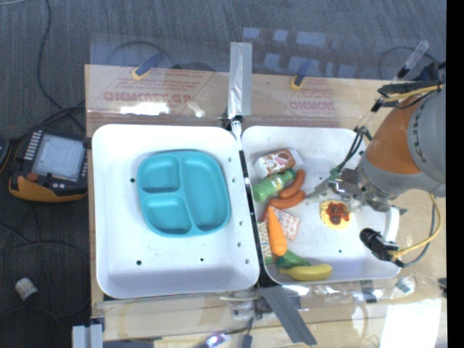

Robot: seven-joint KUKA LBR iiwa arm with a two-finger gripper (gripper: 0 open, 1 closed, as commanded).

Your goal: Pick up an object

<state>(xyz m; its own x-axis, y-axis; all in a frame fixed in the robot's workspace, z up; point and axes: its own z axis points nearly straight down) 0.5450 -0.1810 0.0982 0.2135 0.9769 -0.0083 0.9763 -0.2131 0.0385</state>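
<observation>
The right bin (304,133) holds several toy foods. A brown and red packet (276,162) lies at the back, with a green bottle (272,186) and a red sausage (291,196) in front of it. An orange carrot (275,238) lies over a checked wafer (290,225). A yellow banana (307,271) and a green piece (291,258) rest by the front wall. A yellow disc with red topping (336,214) sits to the right. My gripper (328,187) hangs low in this bin, just right of the sausage and just behind the disc, with nothing seen in it.
The left bin (116,267) carries a blue divided plate (181,193). The arm's grey body and orange band (395,147) cover the right bin's right side, with black cables (380,245) looping near its front right corner. A handheld controller (47,164) lies on the floor at left.
</observation>
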